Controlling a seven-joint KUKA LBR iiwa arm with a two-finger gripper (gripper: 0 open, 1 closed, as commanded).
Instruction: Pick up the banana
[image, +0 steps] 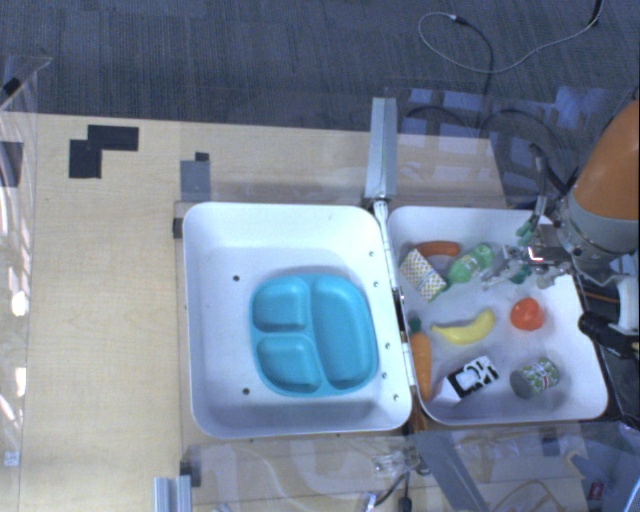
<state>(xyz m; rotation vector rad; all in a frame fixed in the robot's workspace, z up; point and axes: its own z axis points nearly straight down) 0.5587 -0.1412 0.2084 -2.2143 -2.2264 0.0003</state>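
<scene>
No legible text — labels too small.

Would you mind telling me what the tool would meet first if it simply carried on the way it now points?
Probably the green bottle: the tool points left toward it, with the banana lying lower and off that line. Depth is unclear, so it might pass above.

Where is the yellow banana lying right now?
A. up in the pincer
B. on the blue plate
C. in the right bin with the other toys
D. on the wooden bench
C: the banana lies on the floor of the right bin, between the carrot and the orange ball.
</scene>
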